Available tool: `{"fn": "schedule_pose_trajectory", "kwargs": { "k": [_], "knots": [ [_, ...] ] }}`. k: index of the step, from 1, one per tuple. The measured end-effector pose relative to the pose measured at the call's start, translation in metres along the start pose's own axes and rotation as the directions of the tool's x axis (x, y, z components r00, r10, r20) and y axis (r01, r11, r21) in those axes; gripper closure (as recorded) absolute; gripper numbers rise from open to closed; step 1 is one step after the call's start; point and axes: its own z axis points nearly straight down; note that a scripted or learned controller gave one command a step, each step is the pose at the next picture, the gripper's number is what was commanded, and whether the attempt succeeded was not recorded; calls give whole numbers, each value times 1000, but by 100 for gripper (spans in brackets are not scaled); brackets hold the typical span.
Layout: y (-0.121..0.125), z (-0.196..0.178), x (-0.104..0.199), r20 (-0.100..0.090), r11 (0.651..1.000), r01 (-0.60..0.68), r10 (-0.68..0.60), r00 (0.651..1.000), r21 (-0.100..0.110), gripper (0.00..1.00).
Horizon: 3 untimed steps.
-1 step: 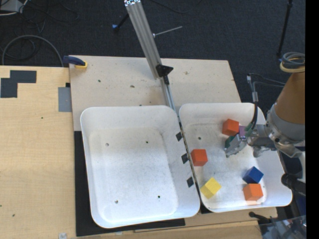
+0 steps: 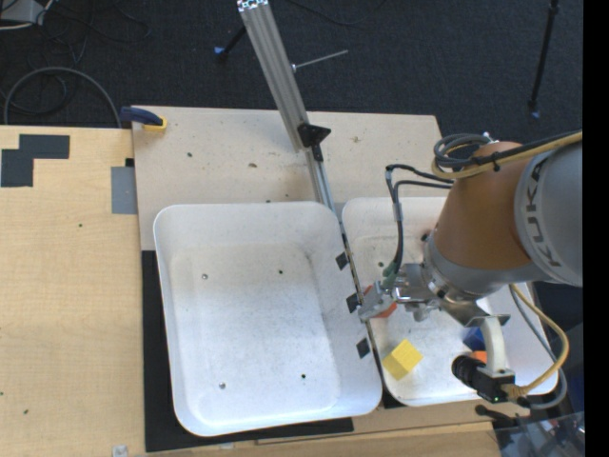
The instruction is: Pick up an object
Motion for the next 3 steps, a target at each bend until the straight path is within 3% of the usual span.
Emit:
{"fn": "schedule_pose_trajectory", "kwargs": {
  "k": [1,2,3],
  "knots": [
    [110,-38,-7,5,1000,-4,4,1000,-12,0],
    [130,-176,-96,8,1000,-9,9,1000,-16,0],
    [88,-298,-144,7,1000,-9,9,1000,-15,0]
  ]
}}
